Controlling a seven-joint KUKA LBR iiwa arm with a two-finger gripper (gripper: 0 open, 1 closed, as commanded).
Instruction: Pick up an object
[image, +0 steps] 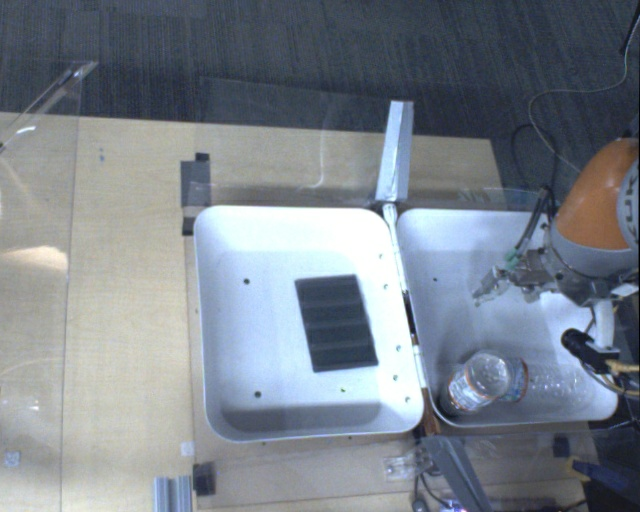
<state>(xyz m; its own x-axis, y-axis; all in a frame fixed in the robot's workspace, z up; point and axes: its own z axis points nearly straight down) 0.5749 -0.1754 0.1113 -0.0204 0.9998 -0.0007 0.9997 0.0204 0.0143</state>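
Two bins are sitting side by side, and the gripper (492, 285) is hanging over the right bin (440, 250), toward its middle; whether it is apart or together I cannot tell, since it is showing small and blurred. Nothing is sitting in it that I can make out.

One bottle (490, 380) is lying on its side below the gripper in the picture, near that bin's front wall — clear plastic, with a label band around its middle. It is looking light and probably empty, so weight is no worry, but the round, smooth wall is likely to roll or slip out of a loose pinch, and thin plastic will give under a hard squeeze. Closing across the body near the label band seems the safest hold.

One dark ribbed pad (336, 322) is lying flat in the left bin (225, 300), well off to the gripper's far side — low and flat, it is looking harder to grasp.
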